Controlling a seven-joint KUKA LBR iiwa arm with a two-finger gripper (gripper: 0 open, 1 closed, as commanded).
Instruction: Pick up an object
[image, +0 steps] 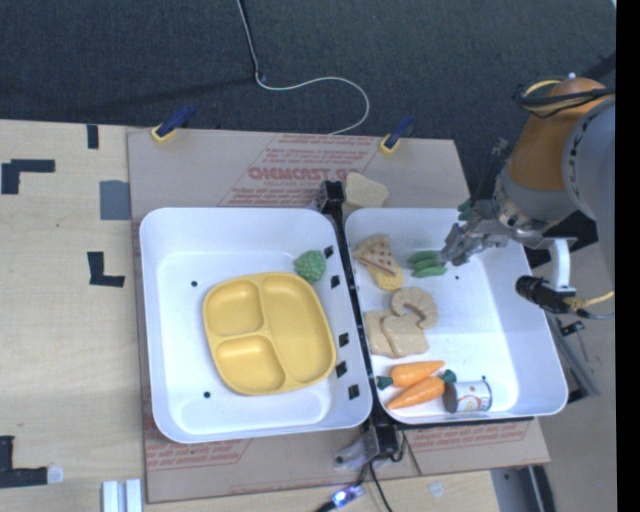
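Lying flat, small green pea pod

two white bins, one yellow tray, two carrots, one can, one green broccoli piece

A brown cardboard sheet lies under the two bins, held at its far edge by two blue-and-yellow clamps. A white cable loops over the dark carpet beyond. Black tape marks dot the wooden bench at left.
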